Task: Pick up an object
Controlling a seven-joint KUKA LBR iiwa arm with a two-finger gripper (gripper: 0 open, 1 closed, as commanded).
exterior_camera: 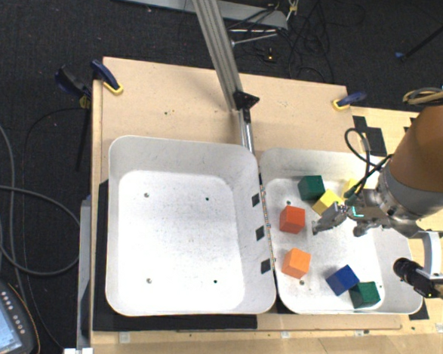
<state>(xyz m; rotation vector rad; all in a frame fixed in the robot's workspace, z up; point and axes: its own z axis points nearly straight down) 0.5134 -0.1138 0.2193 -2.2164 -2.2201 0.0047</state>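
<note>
The gripper (pixel 338 218) sits low over the right bin (pixel 394 304), entering from the right, with the orange-banded arm (pixel 432 153) above it. Two dark fingers (pixel 324 223) point left and slightly down, spread apart with a visible gap and nothing between them, so no object is held. The right bin holds six blocks: a red-orange block (pixel 293 219), an orange block (pixel 297 262), a yellow block (pixel 327 202), a dark green block (pixel 311 188), a blue block (pixel 342 280) and a second green block (pixel 365 294). The left bin (pixel 117 203) lies beside it. Closest candidate is the yellow block, just beside the fingertips on their upper-left, partly overlapped by the gripper body, so actual contact cannot be judged. The red-orange block lies directly left of the fingertips, near but apart, roughly in line with the way the fingers point. It looks close to square from above, with no clear long axis, and its edges are slightly turned against the bin wall. Judgement: the grasp has not yet been made. The next move depends on whether the fingers descend where they are, which risks clipping the yellow block's edge, or shift left to straddle the red-orange block. The dark green block touching or nearly touching the yellow one leaves little room for a finger on that side.
</note>
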